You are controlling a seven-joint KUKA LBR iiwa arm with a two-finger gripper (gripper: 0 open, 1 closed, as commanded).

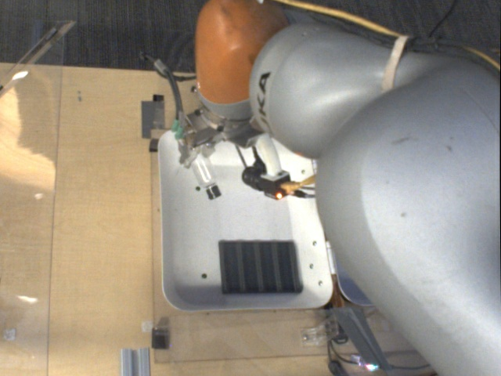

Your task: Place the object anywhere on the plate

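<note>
1. Where the white bin [176,233] meets its 6 o'clock wall, the black ribbed block [260,266] lies flat on the bin floor, just inside that wall.
2. Block's long axis runs 9-to-3 o'clock, parallel to the wall. Its ribs run crosswise, 12-to-6.
3. Block: rectangular, matte black, parallel raised ribs with grooves between. Material cannot be told.
4. Bin: shallow, smooth white, rounded corners, a few small dark dots on the floor.
5. Gripper [205,180] hangs over the bin's 11 o'clock corner, at 11 o'clock from the block and well apart from it. Whether it is apart or together cannot be told from this slant.
6. Arm [407,171]: smooth grey casing with a glossy orange band [227,45], covering the view from 12 to 5 o'clock.
7. Bench [86,225]: pale wood grain.
</note>
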